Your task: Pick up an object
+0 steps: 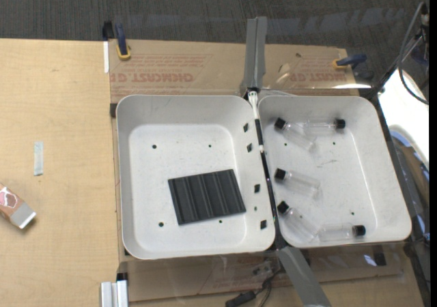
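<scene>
A black ribbed rectangular pad [207, 196] lies flat on the floor of the left white bin [130, 162], slightly below its middle. The right white bin [382, 176] holds several clear plastic vials with black caps. One vial [295, 133] lies near the top left, and another [321, 124] lies beside it with its cap to the right. A third vial [298, 181] rests by the left wall. Two more sit along the front wall, one vial [298, 222] at the left and one vial [339, 232] at the right.
Both bins rest on a cardboard sheet [177, 74] held by clamps [121, 45] at the back. A grey bar [255, 53] runs down between the bins. On the wooden bench to the left lie a small metal strip [38, 159] and a red-and-white item [15, 207].
</scene>
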{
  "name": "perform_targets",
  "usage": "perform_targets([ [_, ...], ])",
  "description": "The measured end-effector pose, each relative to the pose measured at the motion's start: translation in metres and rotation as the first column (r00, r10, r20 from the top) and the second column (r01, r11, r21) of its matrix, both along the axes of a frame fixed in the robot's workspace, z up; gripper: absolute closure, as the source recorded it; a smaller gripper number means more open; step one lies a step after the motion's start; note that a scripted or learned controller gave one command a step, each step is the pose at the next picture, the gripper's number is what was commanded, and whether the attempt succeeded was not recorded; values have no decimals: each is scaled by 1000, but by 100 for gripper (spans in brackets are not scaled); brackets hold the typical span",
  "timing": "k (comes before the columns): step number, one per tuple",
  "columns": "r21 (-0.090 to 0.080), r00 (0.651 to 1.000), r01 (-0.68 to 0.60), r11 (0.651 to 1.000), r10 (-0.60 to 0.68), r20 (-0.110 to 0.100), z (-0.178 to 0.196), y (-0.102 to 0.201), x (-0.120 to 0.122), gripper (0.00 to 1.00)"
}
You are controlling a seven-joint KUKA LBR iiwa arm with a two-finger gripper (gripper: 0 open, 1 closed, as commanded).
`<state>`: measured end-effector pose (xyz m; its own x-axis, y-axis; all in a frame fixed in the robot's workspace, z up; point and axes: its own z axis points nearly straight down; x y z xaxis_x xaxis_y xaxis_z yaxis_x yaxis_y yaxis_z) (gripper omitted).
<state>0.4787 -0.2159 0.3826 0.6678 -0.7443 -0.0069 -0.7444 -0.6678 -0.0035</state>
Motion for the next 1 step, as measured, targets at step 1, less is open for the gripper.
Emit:
perform_targets([
  [1, -2, 865, -501, 865, 501, 5, -58, 31, 16, 0],
])
